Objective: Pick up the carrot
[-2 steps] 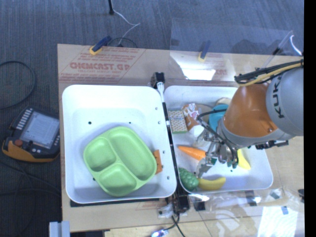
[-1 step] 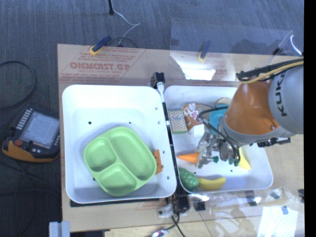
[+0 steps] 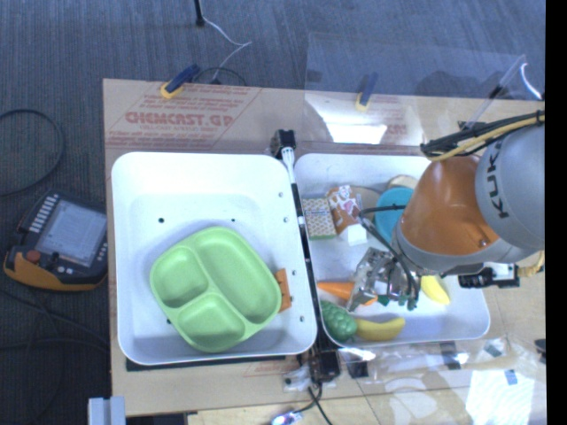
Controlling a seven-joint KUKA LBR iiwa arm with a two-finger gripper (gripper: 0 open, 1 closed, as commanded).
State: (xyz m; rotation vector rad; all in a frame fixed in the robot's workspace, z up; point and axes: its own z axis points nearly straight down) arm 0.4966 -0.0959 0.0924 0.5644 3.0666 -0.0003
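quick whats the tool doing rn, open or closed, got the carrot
tool: cannot be told whether open or closed; it sits low in the right bin just beside the carrot, with no carrot seen between its parts.

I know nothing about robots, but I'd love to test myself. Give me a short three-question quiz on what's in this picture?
1. True or false: the green three-compartment plastic plate lies in the left white bin.
2. Multiple choice: the orange carrot lies
A. on the green plate
B. in the right white bin, just left of the gripper
C. on the carpet
3. Fill in: right in front of the carrot, at the bin's near wall, sits a green vegetable, and beside that a yellow ______.

Key
1. True
2. B
3. banana
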